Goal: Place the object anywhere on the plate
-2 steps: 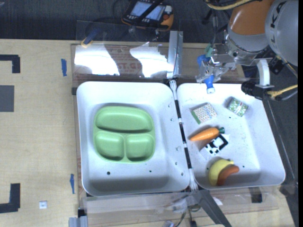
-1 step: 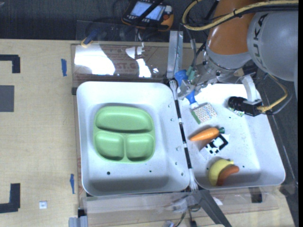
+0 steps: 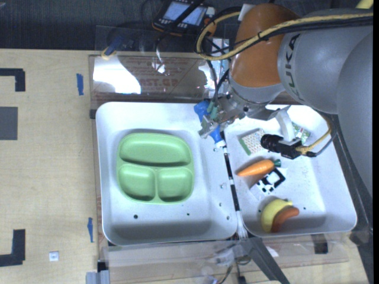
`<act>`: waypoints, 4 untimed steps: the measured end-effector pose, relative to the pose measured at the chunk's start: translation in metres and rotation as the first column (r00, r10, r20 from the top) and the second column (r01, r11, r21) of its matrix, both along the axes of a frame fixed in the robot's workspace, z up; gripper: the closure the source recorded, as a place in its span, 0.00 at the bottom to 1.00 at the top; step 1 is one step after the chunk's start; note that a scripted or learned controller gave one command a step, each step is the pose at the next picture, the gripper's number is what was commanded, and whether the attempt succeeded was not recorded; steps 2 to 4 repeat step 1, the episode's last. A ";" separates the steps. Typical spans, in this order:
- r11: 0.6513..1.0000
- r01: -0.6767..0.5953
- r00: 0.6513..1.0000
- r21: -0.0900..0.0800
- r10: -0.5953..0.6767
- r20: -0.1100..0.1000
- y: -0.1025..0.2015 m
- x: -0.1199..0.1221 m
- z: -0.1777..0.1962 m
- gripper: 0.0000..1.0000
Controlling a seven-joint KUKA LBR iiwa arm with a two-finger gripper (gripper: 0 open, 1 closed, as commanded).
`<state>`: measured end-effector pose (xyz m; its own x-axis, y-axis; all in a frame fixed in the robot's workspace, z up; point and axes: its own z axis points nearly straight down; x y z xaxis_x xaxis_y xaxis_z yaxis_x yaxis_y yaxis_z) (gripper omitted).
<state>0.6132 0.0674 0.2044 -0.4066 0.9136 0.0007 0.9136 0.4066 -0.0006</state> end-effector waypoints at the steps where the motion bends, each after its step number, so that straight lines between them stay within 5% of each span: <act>1: 1.000 0.001 1.000 0.000 -0.001 0.001 0.000 0.000 0.000 0.00; 4: 1.000 0.001 1.000 0.000 -0.001 0.001 0.000 0.000 0.000 0.00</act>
